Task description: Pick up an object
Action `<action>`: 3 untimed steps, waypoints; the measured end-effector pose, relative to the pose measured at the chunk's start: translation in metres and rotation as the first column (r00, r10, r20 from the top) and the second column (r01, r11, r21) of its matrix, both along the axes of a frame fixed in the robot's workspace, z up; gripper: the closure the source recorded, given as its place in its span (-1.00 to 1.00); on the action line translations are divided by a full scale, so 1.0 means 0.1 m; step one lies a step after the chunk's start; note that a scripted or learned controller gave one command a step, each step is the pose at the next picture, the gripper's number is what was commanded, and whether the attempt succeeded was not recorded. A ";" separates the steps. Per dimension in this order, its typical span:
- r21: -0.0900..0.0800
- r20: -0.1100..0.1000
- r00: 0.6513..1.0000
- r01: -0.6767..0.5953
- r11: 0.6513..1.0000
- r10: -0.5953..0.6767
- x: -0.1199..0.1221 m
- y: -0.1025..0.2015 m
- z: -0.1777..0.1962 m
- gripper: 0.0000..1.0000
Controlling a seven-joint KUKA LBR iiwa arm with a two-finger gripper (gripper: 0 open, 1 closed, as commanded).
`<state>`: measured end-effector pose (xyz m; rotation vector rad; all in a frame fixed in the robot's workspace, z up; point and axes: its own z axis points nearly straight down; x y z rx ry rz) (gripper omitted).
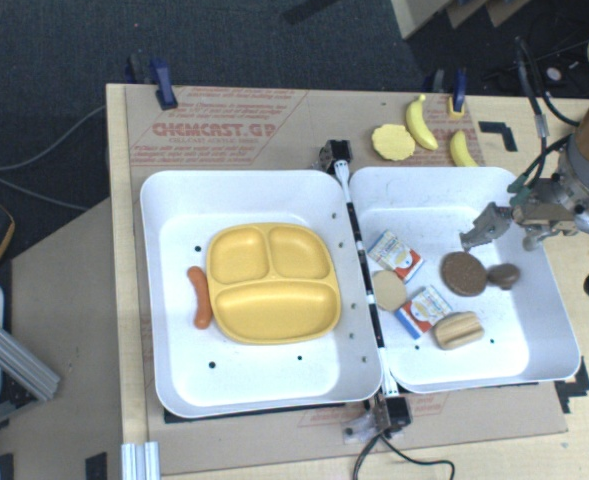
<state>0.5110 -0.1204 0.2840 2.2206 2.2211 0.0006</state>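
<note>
My gripper hangs over the right bin near its upper right part, above and slightly right of a round brown disc. A smaller brown piece lies beside the disc. Further left in this bin are a white and red packet, a tan wafer, a second packet and a bread roll. Nothing shows in the gripper.
The left bin holds a yellow divided plate and a sausage at its left. Behind the bins on the board lie two bananas and a yellow crisp. Cables hang at the upper right.
</note>
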 end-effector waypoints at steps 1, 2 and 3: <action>0.000 -0.004 1.000 0.003 1.000 -0.003 0.54 -0.49 -0.95 -1.00; 0.002 -0.008 1.000 0.001 1.000 -0.001 0.58 -0.63 -2.06 -1.00; -0.001 0.003 1.000 -0.001 1.000 0.001 0.79 -0.72 -1.99 -1.00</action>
